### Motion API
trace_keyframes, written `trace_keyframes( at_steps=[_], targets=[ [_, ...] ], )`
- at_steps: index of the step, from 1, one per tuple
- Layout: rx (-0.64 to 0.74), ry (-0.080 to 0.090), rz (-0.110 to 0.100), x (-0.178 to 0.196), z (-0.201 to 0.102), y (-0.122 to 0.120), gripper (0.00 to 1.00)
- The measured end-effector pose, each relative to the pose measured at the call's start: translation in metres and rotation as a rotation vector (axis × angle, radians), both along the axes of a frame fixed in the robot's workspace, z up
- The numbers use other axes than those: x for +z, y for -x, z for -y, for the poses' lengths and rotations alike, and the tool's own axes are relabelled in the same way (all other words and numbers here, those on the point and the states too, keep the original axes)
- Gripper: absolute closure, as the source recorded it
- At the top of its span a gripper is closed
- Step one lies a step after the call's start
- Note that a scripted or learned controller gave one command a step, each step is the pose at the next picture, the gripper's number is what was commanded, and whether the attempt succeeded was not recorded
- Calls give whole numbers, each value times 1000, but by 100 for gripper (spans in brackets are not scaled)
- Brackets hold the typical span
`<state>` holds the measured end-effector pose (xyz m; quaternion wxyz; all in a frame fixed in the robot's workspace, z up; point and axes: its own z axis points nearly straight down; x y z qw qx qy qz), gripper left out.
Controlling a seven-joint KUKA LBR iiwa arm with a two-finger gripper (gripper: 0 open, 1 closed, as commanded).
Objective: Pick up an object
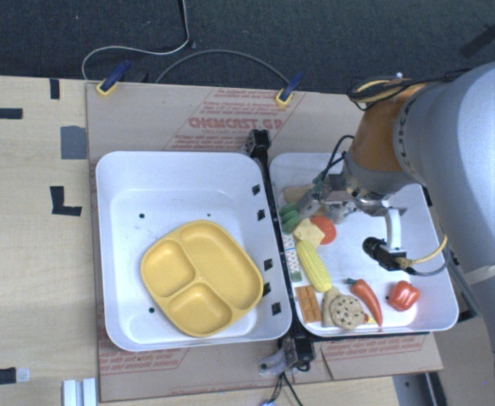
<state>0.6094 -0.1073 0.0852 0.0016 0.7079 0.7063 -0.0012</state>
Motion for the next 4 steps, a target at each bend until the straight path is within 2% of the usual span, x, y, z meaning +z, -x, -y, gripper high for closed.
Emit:
trace_keyframes(
  at_steps=[1,2,3,4],
  targets=[
    [2,7,0,0,-5,-36,0],
    [3,0,0,-1,-3,-59,0],
    [-1,-3,-3,1,20,17,0],
    [3,-3,1,11,18,15,100]
  ],
)
